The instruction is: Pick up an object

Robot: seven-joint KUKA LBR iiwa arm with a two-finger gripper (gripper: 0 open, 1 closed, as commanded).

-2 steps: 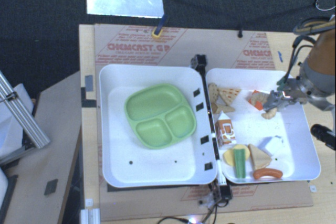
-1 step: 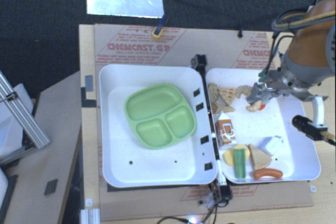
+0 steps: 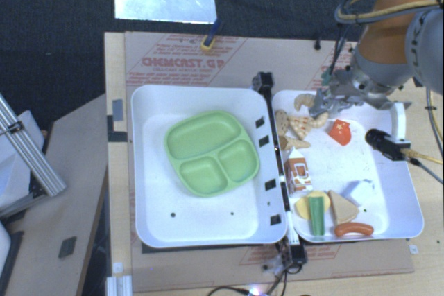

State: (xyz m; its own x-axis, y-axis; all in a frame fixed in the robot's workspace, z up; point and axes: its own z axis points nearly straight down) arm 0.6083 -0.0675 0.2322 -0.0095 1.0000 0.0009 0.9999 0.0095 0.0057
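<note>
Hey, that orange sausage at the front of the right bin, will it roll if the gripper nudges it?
Probably. The sausage looks rounded and smooth, so a sideways push would likely roll it. It lies close beside the bread-like wedge, which may block it. It looks like a small toy, likely light.

A green divided plate (image 3: 211, 152) lies in the left white bin (image 3: 149, 218). In the right white bin (image 3: 406, 208), the gripper (image 3: 320, 106) hangs over tan food pieces (image 3: 300, 123) at the far end, a red piece (image 3: 339, 132) just beside it. Nearer the front lie a small carton (image 3: 297, 173), a green stick (image 3: 316, 214), and a sausage (image 3: 354, 229).
</note>
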